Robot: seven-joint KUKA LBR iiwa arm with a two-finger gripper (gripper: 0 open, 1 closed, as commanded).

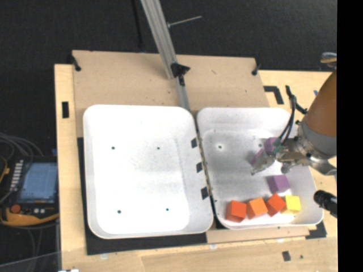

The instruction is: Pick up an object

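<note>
In the right bin point(238, 120), three orange blocks point(256, 207), two purple point(278, 182), one yellow point(292, 203)

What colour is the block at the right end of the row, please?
Yellow; the block shows in the camera view.

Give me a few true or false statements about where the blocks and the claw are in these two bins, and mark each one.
1. The coloured blocks all lie in the right bin. True.
2. The claw is over the left bin. False: it is over the right bin, above its middle.
3. A row of blocks runs along the right bin's near edge: red block, orange block, another red block, yellow block. True.
4. The purple block sits in the left bin. False: it lies in the right bin, just above that row.
5. The yellow block is at the row's left end. False: it is at the right end.
</note>
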